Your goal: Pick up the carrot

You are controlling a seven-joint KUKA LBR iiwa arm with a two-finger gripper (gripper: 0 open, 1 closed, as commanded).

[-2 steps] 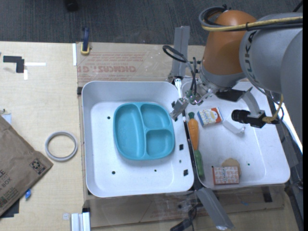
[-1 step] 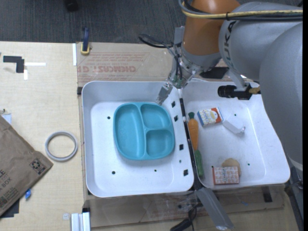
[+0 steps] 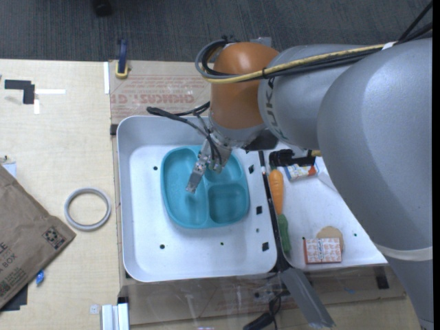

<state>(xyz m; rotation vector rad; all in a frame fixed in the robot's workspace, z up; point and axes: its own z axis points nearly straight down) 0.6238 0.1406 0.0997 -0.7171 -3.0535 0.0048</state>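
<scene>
Orange carrot lying in right bin, against its left wall, long axis running front to back, green top toward near edge. Beside carrot's far end, small packet with red and yellow marks; nearer front of same bin, small box with red-and-white label. Grey arm with orange band reaching over from right, tool hanging over left bin, above teal divided tray resting on that bin's floor. Tool's fingers close together, nothing seen between them; well apart from carrot, with bin walls in between. On tabletop left of bins: ring of tape, corner of brown cardboard box.
</scene>
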